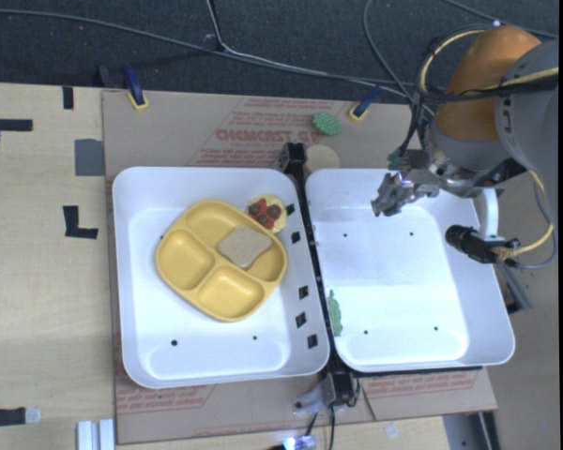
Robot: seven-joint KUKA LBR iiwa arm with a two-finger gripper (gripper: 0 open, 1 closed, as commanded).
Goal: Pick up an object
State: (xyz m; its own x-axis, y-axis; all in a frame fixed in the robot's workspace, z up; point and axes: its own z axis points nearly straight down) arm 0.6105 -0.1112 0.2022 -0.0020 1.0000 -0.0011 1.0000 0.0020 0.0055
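Grey arm (507, 82) reaching in from right, wrist angled down

A pale wooden bench (38, 279) with black marks carries a brown cardboard sheet (253, 134) with red print, held by two blue-and-yellow clamps (134, 90) at its far edge, and behind it a dark carpet floor (122, 17) is crossed by thin cables (216, 40).

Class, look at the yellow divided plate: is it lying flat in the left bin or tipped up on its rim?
Flat. The yellow divided plate lies with its compartments facing up in the left bin, a tan slice resting in it.
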